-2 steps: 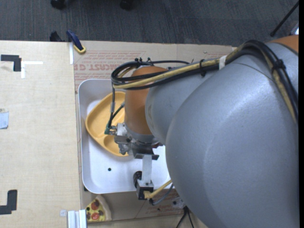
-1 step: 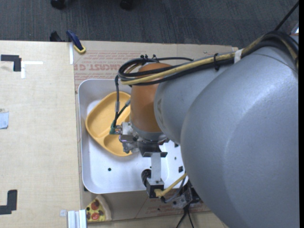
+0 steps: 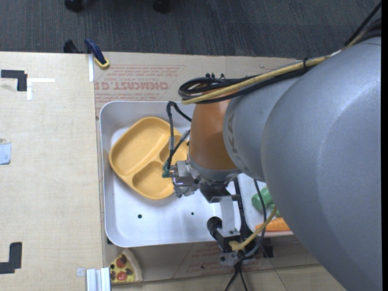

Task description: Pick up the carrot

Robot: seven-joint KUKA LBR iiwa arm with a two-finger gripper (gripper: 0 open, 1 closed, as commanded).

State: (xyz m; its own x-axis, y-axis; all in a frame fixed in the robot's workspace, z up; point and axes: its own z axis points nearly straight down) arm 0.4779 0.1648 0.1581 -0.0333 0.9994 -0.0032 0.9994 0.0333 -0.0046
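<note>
An orange sliver that looks like the carrot (image 3: 280,225) shows at the lower right, mostly hidden under the grey arm. My gripper (image 3: 182,183) hangs below the orange wrist band, over the right edge of a yellow divided plate (image 3: 142,156) in the white bin (image 3: 124,223). The wrist covers the gripper's tips. The gripper is well left of the orange sliver and apart from it.
A green thing (image 3: 262,199) peeks out beside the arm, just above the carrot. A toy pizza slice (image 3: 123,267) lies outside the bin's front left corner. A blue and yellow tool (image 3: 97,53) rests at the back. Bare bin floor lies in front of the plate.
</note>
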